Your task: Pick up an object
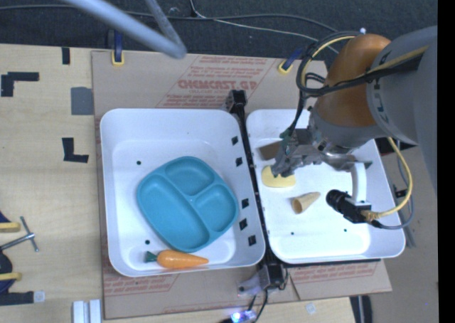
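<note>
A: Where is the gripper [283, 165]?

B: Low in the right bin [334, 247], touching the pale yellow round piece [279, 178]; its opening I cannot tell.

A: How to grasp well?

B: Centre over the piece, clear of the tan wedge [305, 202] at its 4 o'clock.

A: And around?

B: The left bin [121, 136] at 9 o'clock carries a blue divided plate [186, 203] and a toy carrot [179, 260]; cardboard covers the desk [43, 172].
</note>
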You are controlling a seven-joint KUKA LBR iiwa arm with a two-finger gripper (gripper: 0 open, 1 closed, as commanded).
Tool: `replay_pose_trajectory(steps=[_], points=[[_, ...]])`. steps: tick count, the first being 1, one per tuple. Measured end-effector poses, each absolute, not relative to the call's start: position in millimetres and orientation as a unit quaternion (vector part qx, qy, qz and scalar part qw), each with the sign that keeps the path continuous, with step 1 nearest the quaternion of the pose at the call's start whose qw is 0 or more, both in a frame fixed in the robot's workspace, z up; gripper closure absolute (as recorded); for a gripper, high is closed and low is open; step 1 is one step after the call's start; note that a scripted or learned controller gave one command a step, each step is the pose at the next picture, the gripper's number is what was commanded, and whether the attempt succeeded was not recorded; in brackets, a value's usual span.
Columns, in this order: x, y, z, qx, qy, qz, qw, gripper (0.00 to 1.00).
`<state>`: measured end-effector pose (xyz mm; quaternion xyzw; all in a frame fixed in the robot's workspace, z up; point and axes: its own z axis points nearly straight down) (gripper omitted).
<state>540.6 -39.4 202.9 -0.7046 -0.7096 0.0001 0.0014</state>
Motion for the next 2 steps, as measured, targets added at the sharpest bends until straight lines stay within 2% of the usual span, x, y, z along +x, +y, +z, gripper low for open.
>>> replay_pose_trajectory(steps=[2], points=[[543.7,75,215,-0.704,-0.710,0.0002,0.001,1.00]])
